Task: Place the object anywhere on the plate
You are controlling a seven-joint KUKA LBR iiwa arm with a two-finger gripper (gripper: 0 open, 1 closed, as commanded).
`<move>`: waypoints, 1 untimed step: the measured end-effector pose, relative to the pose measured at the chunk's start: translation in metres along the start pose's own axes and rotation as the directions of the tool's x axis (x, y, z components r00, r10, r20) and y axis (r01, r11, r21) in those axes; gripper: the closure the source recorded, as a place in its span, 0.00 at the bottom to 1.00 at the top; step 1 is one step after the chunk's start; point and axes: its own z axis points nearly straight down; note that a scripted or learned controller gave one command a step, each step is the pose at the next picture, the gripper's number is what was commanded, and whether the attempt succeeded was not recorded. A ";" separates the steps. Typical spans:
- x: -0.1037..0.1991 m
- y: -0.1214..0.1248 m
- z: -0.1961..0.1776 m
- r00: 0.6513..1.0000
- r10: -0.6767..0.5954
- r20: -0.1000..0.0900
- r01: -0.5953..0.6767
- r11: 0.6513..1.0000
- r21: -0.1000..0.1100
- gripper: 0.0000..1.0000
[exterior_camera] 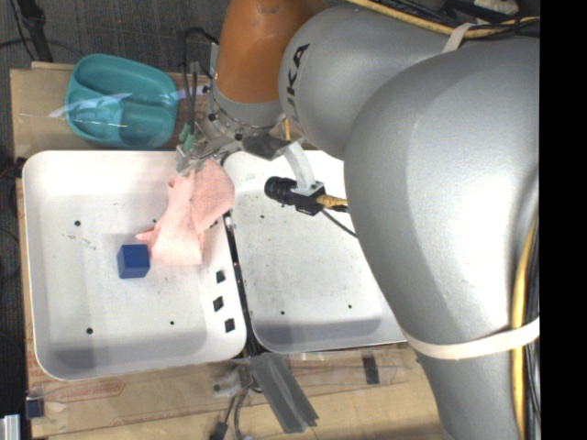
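you're looking at the gripper over the far right corner of the left bin, just under the orange band of the arm. a pink cloth hangs from it and drapes down onto the bin floor, so it looks pinched in the fingers, though the tips are hard to make out. a blue cube sits just beside the cloth's lower end, near the bin's middle. a teal plate rests on the bench beyond the left bin's far edge. the right bin lies mostly under the arm.
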 end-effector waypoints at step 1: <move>0.070 -0.012 0.014 1.000 -0.021 0.000 0.021 1.000 0.003 1.00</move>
